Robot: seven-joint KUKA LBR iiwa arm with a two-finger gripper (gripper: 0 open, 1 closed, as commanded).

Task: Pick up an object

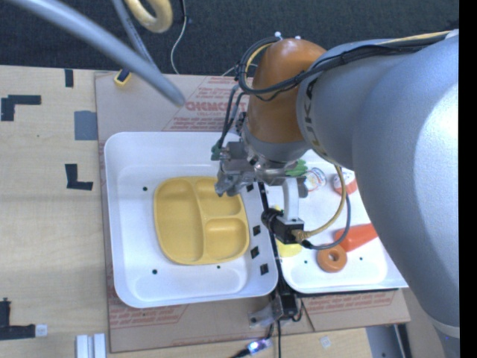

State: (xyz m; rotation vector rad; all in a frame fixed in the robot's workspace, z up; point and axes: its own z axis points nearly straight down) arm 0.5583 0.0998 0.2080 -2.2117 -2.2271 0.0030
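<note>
Hovering over the left bin, the claw sits at the upper right edge of the yellow divided plate, directly above or just touching its rim; contact cannot be resolved from this slant. Claw state: cannot tell, mechanism blocks the tips. Nothing visibly held. Plate lies flat in the middle of the left bin, extending down and left from the claw, long axis roughly vertical in the view, compartments up. Right bin holds an orange ring, an orange elongated piece and small items partly hidden under the wrist. Judgement: nearest candidate is the plate; a rim pinch at this corner looks the likely attempt, though a thin, flat rim may slip.
</note>
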